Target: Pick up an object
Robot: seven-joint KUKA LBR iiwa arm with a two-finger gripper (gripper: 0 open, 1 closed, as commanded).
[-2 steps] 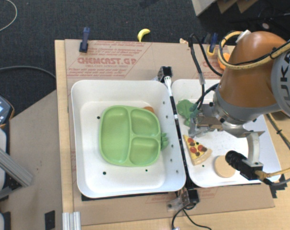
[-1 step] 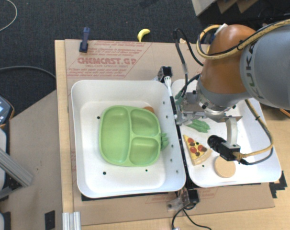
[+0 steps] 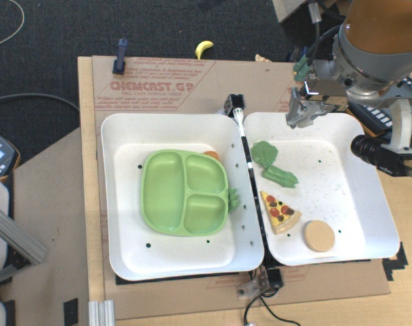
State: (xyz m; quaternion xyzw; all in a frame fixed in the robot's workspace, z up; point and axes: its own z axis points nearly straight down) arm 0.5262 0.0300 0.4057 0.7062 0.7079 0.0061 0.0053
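Note:
My gripper (image 3: 305, 113) hangs over the back left corner of the right bin (image 3: 369, 202), above its rim, with nothing seen in it. In that bin lie a green leafy piece (image 3: 264, 153), a second green piece (image 3: 281, 176), a toy pizza slice (image 3: 279, 212) and a tan round disc (image 3: 319, 236), all nearer the front than the gripper. The left bin (image 3: 117, 182) holds a green divided plate (image 3: 185, 192). An orange thing (image 3: 211, 155) peeks out behind the plate, and a small green piece (image 3: 234, 199) lies at its right edge.
A black-headed rod (image 3: 237, 111) lies along the seam between the bins. On the cardboard behind them sit a blue clip (image 3: 119, 56) and a small yellow banana (image 3: 204, 47). The arm's grey body fills the upper right.

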